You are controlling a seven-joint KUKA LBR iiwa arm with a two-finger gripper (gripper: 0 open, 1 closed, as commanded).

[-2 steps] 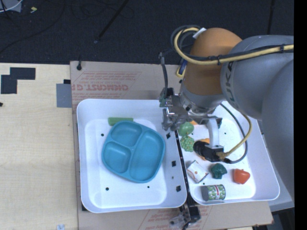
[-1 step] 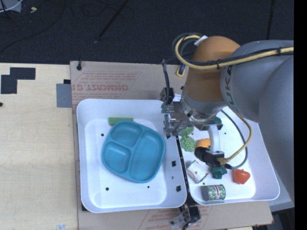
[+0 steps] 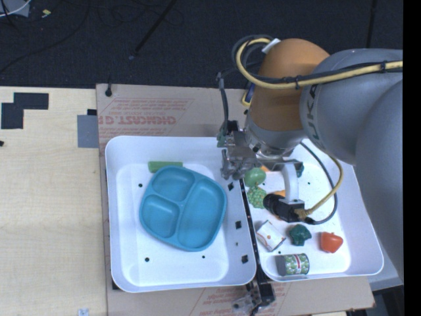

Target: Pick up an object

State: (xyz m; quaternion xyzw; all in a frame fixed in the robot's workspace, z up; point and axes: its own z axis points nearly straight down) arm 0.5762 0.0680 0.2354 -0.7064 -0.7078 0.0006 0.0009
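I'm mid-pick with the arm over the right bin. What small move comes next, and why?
Probably a short, straight descent. The hand sits at the right bin's left edge, just above the green toys, with the divider close beside it. Going straight down should reach the toys without clipping the divider. Whether anything is already gripped is hidden from here.

Cardboard sheet [image 3: 161,107], far edge behind the bins: you'll see red printed lettering, upside down, too blurred to read for certain.
Cardboard, near edge: more red print, unreadable.
Can [image 3: 293,264], right bin's near edge: label illegible.
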